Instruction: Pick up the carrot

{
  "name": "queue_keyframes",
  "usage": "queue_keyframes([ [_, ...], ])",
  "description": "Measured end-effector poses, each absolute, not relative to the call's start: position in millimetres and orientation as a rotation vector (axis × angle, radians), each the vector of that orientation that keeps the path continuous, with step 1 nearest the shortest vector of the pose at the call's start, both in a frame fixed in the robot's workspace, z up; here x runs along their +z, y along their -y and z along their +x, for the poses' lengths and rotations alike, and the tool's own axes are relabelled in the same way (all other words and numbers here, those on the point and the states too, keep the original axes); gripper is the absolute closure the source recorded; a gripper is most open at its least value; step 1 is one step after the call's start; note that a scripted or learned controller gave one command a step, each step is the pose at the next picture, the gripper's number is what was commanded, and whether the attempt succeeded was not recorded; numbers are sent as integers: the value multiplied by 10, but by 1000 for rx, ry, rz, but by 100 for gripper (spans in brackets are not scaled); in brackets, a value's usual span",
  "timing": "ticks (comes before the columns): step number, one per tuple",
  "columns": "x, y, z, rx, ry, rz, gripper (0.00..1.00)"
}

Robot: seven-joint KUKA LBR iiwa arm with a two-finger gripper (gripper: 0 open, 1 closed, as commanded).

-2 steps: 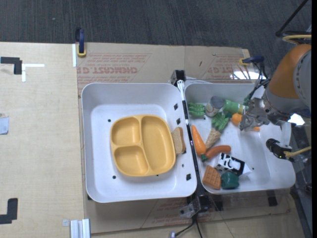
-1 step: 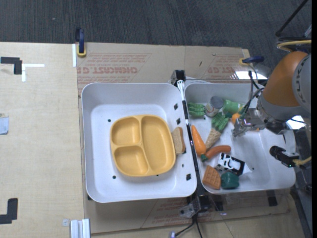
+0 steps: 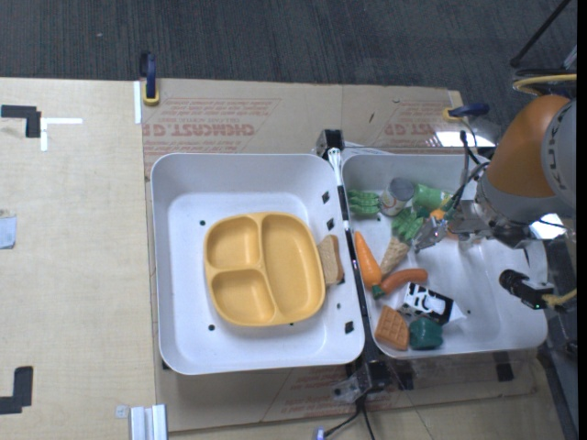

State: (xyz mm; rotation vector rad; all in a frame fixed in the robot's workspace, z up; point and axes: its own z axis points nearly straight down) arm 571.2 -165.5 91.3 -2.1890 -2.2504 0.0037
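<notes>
lying in right bin (image 3: 514,333): carrot (image 3: 367,259); left bin (image 3: 174,273) holds yellow plate (image 3: 264,269); claw (image 3: 431,232) state: cannot tell.

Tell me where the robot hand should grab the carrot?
Probably around the middle of the carrot, coming straight down from above. It lies flat in the right bin, close along that bin's left wall, its length running up and down the view. The fingers would best close across its narrow width. The sausage near its lower end crowds that end, so the middle or upper part looks freer.
</notes>
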Motion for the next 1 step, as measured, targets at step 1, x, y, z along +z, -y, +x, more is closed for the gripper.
queue_keyframes([
  [1,910,1944,6196,0,1760,-2594,0],
])
